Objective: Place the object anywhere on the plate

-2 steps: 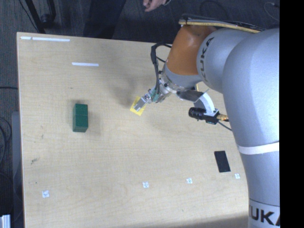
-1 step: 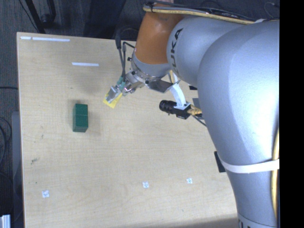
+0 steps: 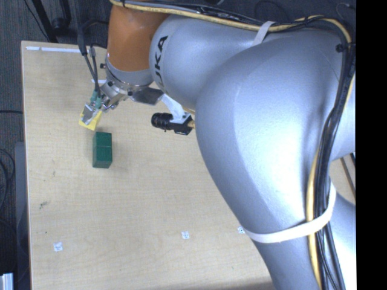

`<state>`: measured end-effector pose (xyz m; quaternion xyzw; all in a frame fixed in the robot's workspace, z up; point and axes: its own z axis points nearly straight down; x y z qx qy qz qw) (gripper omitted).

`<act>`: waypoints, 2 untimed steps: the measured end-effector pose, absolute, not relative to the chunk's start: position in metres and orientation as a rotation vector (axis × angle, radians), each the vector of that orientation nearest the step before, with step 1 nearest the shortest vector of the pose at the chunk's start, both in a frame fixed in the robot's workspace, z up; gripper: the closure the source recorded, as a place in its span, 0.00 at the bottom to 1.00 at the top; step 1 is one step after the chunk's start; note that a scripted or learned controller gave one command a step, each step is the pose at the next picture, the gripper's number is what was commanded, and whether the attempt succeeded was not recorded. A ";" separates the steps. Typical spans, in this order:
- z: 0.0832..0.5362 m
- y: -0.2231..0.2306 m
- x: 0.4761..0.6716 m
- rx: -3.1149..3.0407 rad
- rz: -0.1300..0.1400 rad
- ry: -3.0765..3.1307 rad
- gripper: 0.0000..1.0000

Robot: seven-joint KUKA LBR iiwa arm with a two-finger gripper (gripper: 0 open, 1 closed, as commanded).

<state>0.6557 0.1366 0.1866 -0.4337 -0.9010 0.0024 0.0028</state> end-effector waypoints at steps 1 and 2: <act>0.187 0.044 0.636 -1.126 0.008 -2.924 1.00; 0.185 0.157 0.630 -1.534 0.008 -2.736 1.00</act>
